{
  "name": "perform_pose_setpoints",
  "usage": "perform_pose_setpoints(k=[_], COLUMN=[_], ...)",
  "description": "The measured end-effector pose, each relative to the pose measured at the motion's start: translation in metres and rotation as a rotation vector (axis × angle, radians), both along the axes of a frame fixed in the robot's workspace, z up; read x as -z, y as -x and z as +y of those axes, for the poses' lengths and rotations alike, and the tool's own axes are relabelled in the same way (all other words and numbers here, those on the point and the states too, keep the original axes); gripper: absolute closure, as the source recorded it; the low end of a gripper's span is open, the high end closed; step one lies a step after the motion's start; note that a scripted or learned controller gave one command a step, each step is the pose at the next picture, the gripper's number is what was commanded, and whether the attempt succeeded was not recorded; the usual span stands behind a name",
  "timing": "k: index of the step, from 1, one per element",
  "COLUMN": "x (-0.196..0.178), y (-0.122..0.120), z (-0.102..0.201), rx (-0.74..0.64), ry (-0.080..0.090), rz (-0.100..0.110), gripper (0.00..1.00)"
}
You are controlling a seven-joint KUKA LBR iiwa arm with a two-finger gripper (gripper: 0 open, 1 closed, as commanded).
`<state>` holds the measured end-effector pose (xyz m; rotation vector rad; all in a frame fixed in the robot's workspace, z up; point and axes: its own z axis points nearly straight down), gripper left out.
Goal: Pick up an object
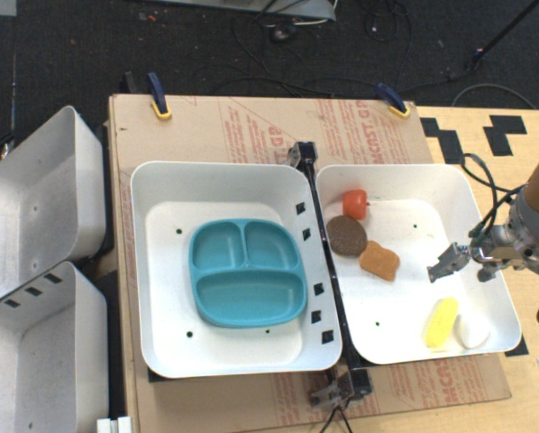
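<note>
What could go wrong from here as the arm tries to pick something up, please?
1. The end effector hangs over bare floor of the right bin, apart from every item, so closing here would likely catch nothing.
2. The yellow piece and white piece touch near the bin's wall; a grasp there might nudge both.

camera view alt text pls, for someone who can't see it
A robot gripper reaches from the right into the right white bin, among a red item, a brown disc, an orange-brown chunk, a yellow piece and a white piece. The left white bin holds a teal divided tray.
</note>
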<state>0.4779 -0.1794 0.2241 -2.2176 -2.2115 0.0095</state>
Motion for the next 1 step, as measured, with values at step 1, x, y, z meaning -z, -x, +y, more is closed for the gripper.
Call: perform_pose_setpoints(k=[1], x=[-0.0051], y=[-0.0026], z=[0.0004], rx=[-0.004], ry=[0.003], rz=[-0.011], gripper=[0.00])
